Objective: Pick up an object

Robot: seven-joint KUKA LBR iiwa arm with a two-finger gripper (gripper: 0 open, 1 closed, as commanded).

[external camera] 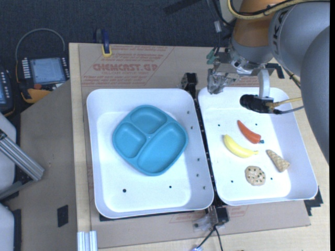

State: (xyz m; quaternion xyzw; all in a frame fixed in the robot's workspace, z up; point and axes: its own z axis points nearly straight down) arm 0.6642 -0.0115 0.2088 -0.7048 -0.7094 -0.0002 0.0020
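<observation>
You are looking down on two shallow white bins sitting side by side on a brown board. The grey arm with its orange band [256, 14] is reaching in from the right, and its two-finger gripper [215, 85] is hanging over the far left corner of the right bin [298, 140], just beside the divide between the bins. Its metal fingers [212, 83] are pointing down and sitting close together with nothing pinched between them.

In the right bin you are seeing four small toy foods lying loose and apart from one another. A red-orange chilli-shaped piece [248, 132] is lying at a slant near the middle. Just below it, a yellow plastic banana [238, 147] is curving toward the right. Nearer you, a round tan cookie with dark chips [255, 175] is resting flat, and to its right a tan cone-shaped wedge [278, 160] is lying on its side. A black, rounded attachment [256, 103] on a white bracket is hanging over the far part of this bin, between the gripper and the chilli.

The left bin [104, 140] is holding a light blue plastic divided plate with three compartments [150, 139], sitting near its middle, turned at an angle. The gripper is well apart from every food piece.
</observation>
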